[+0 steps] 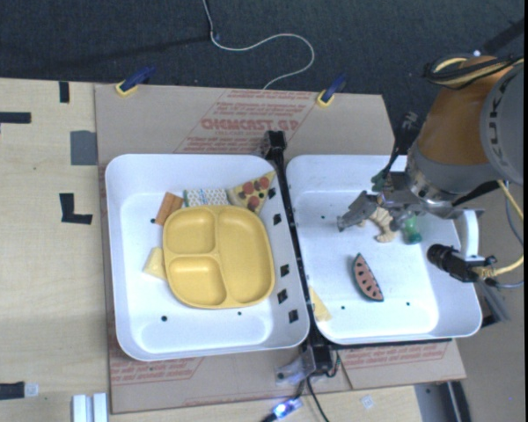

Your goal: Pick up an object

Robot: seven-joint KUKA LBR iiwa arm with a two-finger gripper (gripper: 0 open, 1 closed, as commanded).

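Bench (35, 262): pale wood, marked with black L-shaped and rectangular tape patches on its left part. A brown cardboard sheet (238, 121) with red printing lies over it, held at its far edge by two blue-and-yellow clips (134, 80). Beyond the bench, dark carpet, with a thin white cable (255, 47) looping across it.

Left bin (128, 323): shallow, white. Holds a yellow divided plate (218, 256), which fills most of the floor. Tucked around the plate's far and left edges: an orange piece (168, 207), a patterned piece, a pizza-like slice (255, 191) and a pale yellow wedge (153, 262), all partly hidden under the plate rim.

Right bin (334, 315): shallow, white, just beside the left bin, with a black divider strip between them. Holds a watermelon slice (368, 278) lying flat near the middle, apart from the gripper. A small tan item and a green item (412, 231) sit close under the arm's wrist; what they are cannot be told.

Arm (462, 139): grey with orange band, reaching in from the right over the right bin's far half. Gripper (368, 213): low over the bin floor, pointing left. How far its fingers are apart cannot be told, and nothing can be made out between them.
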